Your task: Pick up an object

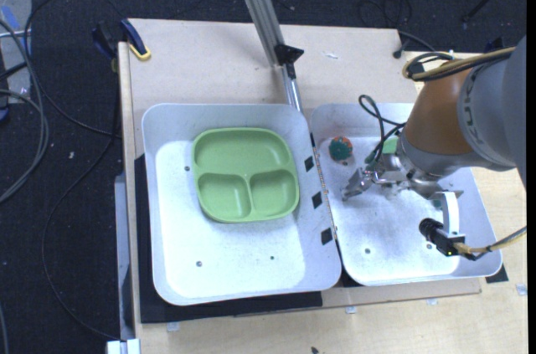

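Student: Target for the pick, and its place?

Tutor: Small green-and-red ball [340, 149], resting on the floor of the right bin [394, 248], toward that bin's 10 o'clock corner, close to the wall shared with the left bin [234, 260]. Well apart from anything else.

Student: Position of the gripper?

Tutor: Gripper [353, 187] low over the right bin, at roughly 5 o'clock from the ball, near but not touching. Carried on the grey arm [456, 122], reaching in from 3 o'clock. Open or closed: impossible to tell at this size. Nothing seen held.

Student: Step in hand, then?

Tutor: Judged as the approach, with no pick made yet.

Student: Good practice for it?

Tutor: Shift toward 11 o'clock until centred above the ball. Descend straight rather than at a slant, to avoid nudging a round thing into a roll. Keep clear of the bin wall at 9 o'clock, with little room to spare there. Close gently around the widest part. Lift only after a firm seat. Expect slipping: small, round, probably light.

Student: Any other candidate?

Tutor: Green divided plate [247, 174] in the left bin, toward its 12 o'clock side. Broad, shallow and farther off, so likely hard to pinch anywhere but the rim. Best left alone.
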Motion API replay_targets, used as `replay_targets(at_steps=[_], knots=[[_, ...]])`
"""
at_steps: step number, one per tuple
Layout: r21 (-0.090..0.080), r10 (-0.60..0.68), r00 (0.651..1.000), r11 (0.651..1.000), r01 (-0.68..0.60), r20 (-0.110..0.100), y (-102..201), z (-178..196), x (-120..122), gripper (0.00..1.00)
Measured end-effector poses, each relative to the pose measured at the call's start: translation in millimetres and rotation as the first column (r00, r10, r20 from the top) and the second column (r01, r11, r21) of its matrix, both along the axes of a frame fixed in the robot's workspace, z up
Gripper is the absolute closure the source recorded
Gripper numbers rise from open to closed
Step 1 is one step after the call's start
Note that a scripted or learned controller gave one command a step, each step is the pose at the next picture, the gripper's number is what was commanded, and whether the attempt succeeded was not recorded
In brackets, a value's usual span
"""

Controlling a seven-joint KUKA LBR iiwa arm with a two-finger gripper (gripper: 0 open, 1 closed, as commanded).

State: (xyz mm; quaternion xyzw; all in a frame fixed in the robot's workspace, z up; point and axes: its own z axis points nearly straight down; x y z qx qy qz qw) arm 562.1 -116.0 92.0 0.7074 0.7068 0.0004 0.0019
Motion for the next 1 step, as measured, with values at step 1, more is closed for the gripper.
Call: replay_targets(at_steps=[1], knots=[[-0.001, -0.002, 1.000, 1.000, 0.002, 0.003, -1.0, 12.9, 1.1, 1.00]])
